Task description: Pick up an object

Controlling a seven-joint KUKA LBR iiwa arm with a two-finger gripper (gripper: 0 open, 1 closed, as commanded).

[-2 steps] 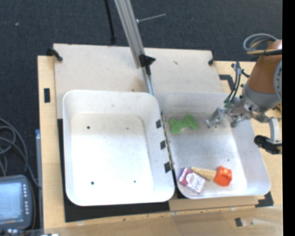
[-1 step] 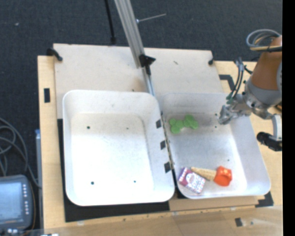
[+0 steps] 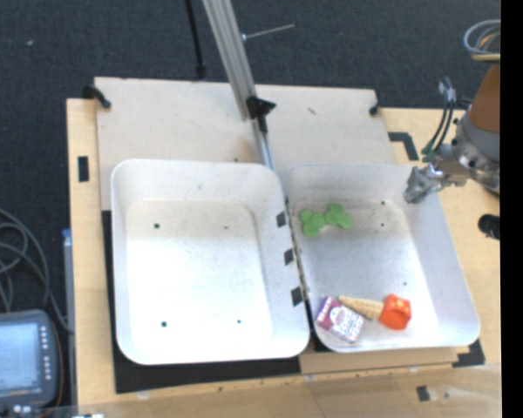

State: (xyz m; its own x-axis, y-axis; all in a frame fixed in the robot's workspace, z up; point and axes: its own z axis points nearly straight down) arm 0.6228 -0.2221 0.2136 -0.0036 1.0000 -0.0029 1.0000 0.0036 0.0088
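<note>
The right bin (image 3: 436, 259) holds three things. A green knobbly toy (image 3: 323, 220) lies near its upper left. At its front edge sit a small purple-and-white packet (image 3: 340, 319), a tan cone (image 3: 362, 304) and an orange block (image 3: 396, 312), close together. My gripper (image 3: 421, 184) hangs at the bin's upper right corner, over the rim, well away from all of them. Nothing shows between its fingers.
The left bin (image 3: 200, 259) stands beside the right one, their rims touching at the middle. A slanted aluminium pole (image 3: 231, 46) rises behind the bins. Cables and a grey pendant (image 3: 17, 360) lie on the floor at left.
</note>
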